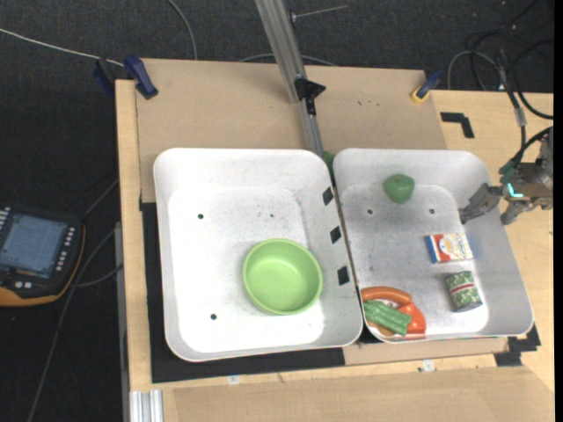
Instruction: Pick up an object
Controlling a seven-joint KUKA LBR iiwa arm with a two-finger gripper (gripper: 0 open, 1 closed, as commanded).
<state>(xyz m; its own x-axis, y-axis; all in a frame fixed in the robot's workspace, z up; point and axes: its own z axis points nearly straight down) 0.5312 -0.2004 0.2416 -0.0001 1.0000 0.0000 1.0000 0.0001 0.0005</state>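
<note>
- Reaching in at the right edge of the frame, the grey two-finger gripper [493,202] is seen just over the right rim of the right-hand shallow white bin [493,323]; whether its fingers are spread or pressed together cannot be told, and nothing is seen between them.
- A small round green object [398,187] is found in the upper part of that bin, left of the gripper and apart from it.
- A small white box with blue and red print [449,247] lies below the gripper, near the bin's right side.
- A small dark green patterned can [463,290] rests just beneath the box.
- An orange-and-green toy vegetable piece [392,313] is placed at the bin's lower left corner.
- A light green plastic bowl [281,276] sits upright in the lower right area of the left-hand shallow white bin [189,227].
</note>
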